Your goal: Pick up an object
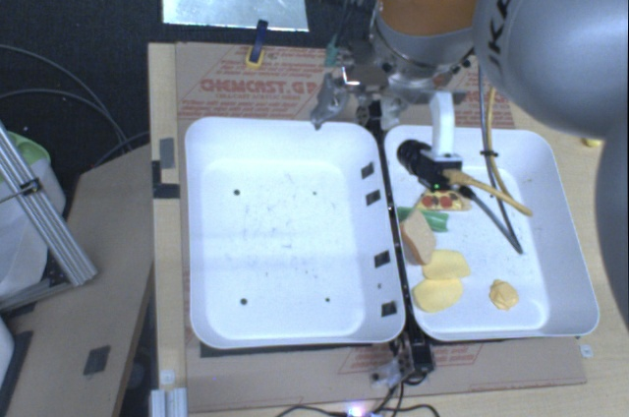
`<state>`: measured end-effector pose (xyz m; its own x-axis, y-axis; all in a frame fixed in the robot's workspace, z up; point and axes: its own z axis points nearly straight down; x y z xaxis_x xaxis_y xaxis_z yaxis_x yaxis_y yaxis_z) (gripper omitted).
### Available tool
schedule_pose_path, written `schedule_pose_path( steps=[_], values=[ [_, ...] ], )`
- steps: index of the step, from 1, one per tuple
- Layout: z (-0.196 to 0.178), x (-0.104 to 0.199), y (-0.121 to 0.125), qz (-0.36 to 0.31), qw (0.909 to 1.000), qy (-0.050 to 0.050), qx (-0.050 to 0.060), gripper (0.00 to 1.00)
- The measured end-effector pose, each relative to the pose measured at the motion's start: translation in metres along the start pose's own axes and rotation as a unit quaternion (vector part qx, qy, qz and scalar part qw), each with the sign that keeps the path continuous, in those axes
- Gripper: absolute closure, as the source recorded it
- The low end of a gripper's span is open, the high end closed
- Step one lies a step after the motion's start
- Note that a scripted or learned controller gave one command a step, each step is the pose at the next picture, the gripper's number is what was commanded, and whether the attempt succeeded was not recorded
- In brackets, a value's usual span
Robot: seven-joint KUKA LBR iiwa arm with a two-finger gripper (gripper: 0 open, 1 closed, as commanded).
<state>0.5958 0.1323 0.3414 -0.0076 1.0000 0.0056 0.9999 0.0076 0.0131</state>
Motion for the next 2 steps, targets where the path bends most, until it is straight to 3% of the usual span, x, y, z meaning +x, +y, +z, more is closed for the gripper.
schedule_pose_path(
  steps=[1, 2],
  values=[
    [0.116, -0.028, 0.003, 0.004, 0.9999, -0.004, 0.010, 0.00],
    [0.254, -0.006, 0.068, 0.001, 1.0000, -0.003, 0.009, 0.00]
  ],
)
